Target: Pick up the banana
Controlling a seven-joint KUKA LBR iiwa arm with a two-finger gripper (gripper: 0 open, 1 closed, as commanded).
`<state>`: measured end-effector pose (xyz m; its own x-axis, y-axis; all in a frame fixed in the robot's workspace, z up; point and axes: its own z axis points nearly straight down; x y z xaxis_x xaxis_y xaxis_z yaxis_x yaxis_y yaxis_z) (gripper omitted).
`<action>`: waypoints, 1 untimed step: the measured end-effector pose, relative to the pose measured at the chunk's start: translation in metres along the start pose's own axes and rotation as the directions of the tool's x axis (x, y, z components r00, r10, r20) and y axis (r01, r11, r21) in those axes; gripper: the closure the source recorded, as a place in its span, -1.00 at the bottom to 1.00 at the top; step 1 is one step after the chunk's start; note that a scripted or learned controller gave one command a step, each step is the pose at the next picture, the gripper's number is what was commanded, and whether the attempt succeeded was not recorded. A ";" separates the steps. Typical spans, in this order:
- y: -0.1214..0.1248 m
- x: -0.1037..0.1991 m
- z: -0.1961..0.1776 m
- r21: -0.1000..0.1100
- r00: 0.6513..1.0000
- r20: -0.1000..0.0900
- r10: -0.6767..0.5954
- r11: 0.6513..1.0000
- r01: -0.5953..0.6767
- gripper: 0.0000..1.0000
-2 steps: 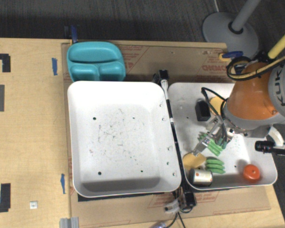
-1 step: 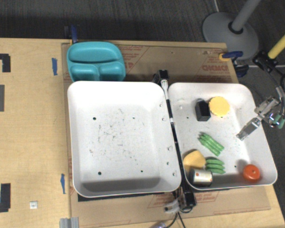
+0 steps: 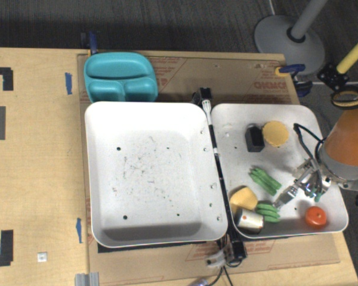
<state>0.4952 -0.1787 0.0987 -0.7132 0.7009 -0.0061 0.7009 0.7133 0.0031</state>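
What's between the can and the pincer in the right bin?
A small green piece, in the camera view, lying beside the can and short of the pincer.

Lighting: even, diffuse, moderately bright overhead light. Two shallow white plastic bins (image 3: 149, 115) render near-white with mild washout; faint scuffs remain legible on the left floor. Shadows: soft and short, one narrow dark band under the left bin's near rim. Top strip of dark grey floor (image 3: 167, 11) reads dim. Focus: slightly soft overall, with compression grain. Orange wrist band (image 3: 349, 139) blurred at its edges. No marked edge distortion.
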 end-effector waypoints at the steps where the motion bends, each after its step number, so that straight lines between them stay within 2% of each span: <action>1: 0.027 0.038 0.006 -0.004 0.932 0.020 -0.363 0.932 0.363 -1.00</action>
<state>0.4869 -0.1327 0.0927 -0.9187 0.3942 -0.0267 0.3942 0.9190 0.0048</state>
